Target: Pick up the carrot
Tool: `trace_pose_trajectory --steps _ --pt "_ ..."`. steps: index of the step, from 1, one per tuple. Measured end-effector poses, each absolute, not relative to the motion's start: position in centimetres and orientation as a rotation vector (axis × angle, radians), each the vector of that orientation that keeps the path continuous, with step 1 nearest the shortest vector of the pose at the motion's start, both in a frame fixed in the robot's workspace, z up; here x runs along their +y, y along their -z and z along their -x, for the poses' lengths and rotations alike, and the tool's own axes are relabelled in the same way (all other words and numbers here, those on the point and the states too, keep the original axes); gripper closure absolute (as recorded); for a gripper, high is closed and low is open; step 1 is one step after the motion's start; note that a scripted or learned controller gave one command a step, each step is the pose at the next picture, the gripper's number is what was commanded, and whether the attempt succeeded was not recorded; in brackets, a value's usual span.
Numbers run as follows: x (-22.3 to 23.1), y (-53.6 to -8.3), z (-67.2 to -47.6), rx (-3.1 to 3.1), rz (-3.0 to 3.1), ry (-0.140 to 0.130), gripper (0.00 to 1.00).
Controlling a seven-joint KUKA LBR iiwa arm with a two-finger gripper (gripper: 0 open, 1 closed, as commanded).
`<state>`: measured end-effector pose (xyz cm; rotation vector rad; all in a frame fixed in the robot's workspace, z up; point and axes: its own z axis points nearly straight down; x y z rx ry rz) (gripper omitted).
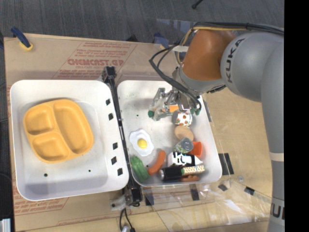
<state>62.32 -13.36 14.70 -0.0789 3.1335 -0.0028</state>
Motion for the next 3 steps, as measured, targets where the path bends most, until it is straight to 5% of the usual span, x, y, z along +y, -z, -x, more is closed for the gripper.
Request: trace_pose_trajectory --steps 1,2,3 --pt "-16.6 -10.6 -65.7 3.106 -0.462 0.001 1.0" --pt "-10.7 -14.9 -64.4 3.124 -0.29 -0.002 1.0" --pt "-16.9 -9.0 -60.7 3.146 -0.007 0.002 1.0"
